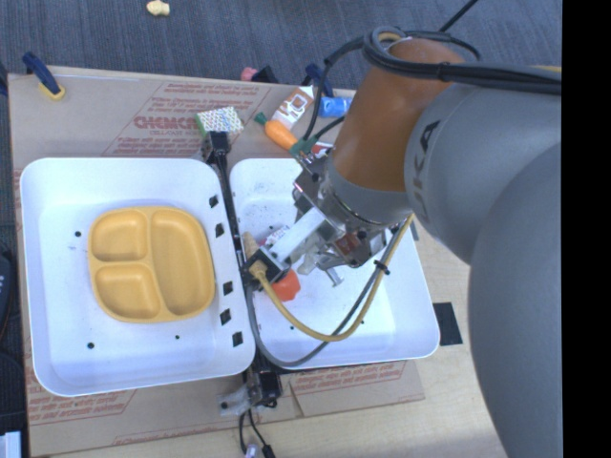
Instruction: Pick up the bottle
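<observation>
Where your bottle lies: outside both bins, on the cardboard just past the far rim of the right bin; it is on its side, white body with a label, orange cap end nearest that rim.
Gripper: low over the right bin, toward its left half, well apart from the bottle; you cannot tell whether it is open or closed, because the wrist hides it from this camera.
Arm: grey with an orange band, reaching in from the right of your view and covering the right bin's far right corner.
Right bin: white and shallow; 1 small orange piece lies on its floor near the left wall, just beside the gripper; dark specks dot the floor near the far rim.
Left bin: white, holding 1 yellow plate with 3 compartments, lying flat near the middle.
Seam: black clips sit along the 2 bins' touching walls.
Cardboard: brown with red print, under both bins.
Beside the bottle: 1 blue thing just right of it, partly behind the arm; 1 green-and-white checked block to its left, at the far end of the seam; 1 pink thing farther back at the cardboard's edge.
Clamp: blue with a yellow tip, on the cardboard's far left corner.
Floor: grey carpet, with 1 small yellow thing lying well beyond the bench.
</observation>
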Motion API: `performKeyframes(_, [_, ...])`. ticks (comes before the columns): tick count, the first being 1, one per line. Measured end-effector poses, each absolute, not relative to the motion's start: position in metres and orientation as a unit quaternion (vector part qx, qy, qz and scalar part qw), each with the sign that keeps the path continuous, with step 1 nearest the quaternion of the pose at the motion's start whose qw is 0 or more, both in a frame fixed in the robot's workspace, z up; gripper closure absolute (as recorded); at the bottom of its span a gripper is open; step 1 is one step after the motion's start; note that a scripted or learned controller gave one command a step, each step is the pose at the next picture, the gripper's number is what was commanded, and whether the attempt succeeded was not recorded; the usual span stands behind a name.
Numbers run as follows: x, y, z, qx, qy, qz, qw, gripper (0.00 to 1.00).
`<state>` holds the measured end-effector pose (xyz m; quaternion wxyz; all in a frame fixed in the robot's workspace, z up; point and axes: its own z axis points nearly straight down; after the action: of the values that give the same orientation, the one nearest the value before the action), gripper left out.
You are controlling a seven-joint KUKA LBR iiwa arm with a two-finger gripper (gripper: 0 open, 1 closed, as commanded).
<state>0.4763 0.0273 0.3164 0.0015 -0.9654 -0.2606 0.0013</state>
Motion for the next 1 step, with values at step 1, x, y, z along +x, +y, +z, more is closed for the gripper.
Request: performKeyframes(1, [0.4751, -0.0263, 0.1907, -0.879, -0.477, 0.0026, 0.003, 1.00])
